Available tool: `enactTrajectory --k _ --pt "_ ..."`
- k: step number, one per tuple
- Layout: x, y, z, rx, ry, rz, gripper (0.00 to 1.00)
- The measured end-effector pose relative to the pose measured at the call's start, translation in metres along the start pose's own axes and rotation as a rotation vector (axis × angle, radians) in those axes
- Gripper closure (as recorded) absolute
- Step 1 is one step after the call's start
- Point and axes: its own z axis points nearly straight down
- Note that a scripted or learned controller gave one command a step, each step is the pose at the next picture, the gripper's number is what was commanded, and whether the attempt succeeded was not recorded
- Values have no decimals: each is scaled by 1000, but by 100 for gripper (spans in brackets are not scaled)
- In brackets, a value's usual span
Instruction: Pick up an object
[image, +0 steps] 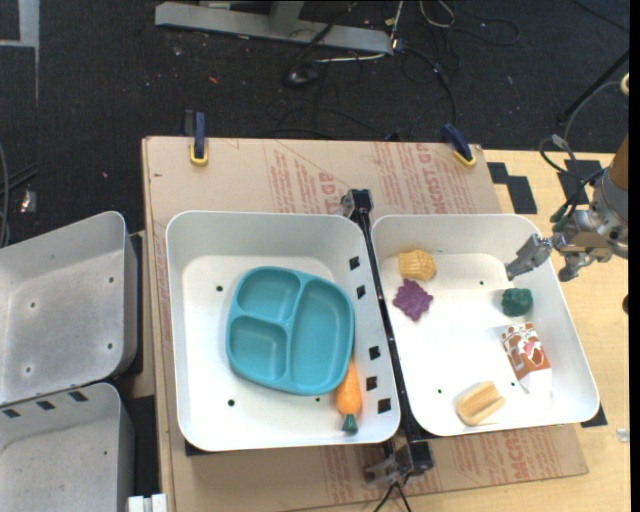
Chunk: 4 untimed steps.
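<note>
Two white bins sit side by side on the desk (250, 160), a brown board held by two clamps (199, 137) at its far edge.

The left bin (190, 250) holds two things: one teal plate (291, 330) with three compartments, lying flat near the middle, and one carrot (348, 393), orange with a green tip, just beside the plate's near right edge and close to the bin's near right corner.

The right bin (470, 228) holds five things. One yellow corn piece (417, 265) lies at the far left, with one purple grape bunch (411, 299) just near of it, the two close but apart. One dark green lump (517, 301) lies toward the right wall. Just near of it is one red and white carton (526, 357), lying flat. One tan bread piece (479, 402) rests toward the near edge, left of the carton.

The gripper (545, 255) hangs over the far right corner of the right bin, beyond the green lump and apart from it. One grey finger (526, 257) slants down and left toward the bin; whether the fingers are spread or pressed together cannot be told. Nothing is seen between them.

Two more white trays (60, 290) lie at the left, off the board.
</note>
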Motion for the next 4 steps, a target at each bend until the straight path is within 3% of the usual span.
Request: enactTrajectory --k 1,3,4 --pt "1 3 -7 -12 -3 -4 0" --pt "2 5 96 -8 -1 -5 0" --pt "-3 11 116 -35 -15 -1 0"
